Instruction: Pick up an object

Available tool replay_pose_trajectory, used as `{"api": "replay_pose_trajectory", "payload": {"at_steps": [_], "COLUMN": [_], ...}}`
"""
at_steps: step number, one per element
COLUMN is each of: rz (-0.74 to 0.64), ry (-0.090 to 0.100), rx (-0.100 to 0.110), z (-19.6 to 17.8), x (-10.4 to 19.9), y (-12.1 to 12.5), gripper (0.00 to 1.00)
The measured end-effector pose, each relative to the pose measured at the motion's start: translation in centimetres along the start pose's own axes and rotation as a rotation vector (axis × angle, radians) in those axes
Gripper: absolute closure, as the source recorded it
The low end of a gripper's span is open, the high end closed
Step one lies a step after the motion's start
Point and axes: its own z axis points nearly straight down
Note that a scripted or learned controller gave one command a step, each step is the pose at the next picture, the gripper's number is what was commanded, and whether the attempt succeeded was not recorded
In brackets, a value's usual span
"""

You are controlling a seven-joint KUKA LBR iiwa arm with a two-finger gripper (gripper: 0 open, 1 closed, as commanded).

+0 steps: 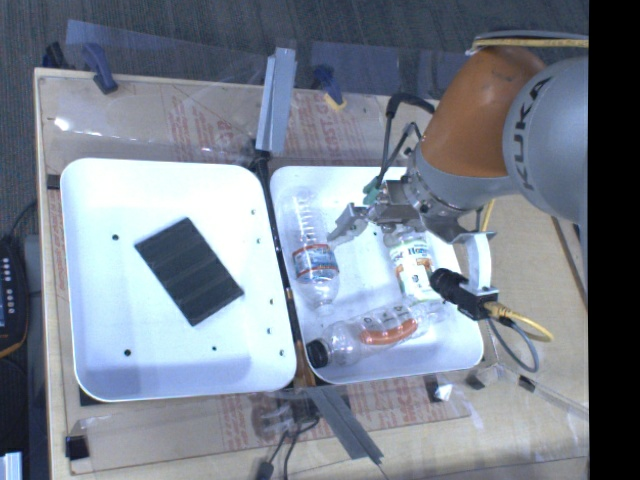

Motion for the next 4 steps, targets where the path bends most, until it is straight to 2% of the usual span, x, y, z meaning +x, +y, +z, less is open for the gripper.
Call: {"api": "replay_pose_trajectory", "payload": {"at_steps": [1,2,3,4], "rz": [0.141,0.140,0.152,0.045], "ry": [0.000,0.000,-0.001,0.001], "rx": [-0.005,-0.005,0.003,0.001], "z": [-7.8,-7.8,7.0,16.4], "x": [-2.0,-2.0,-0.3,-1.4], "y": [-0.1,-0.1,5.1,7.4], "gripper": [0.00,0.00,0.00,0.00]}}
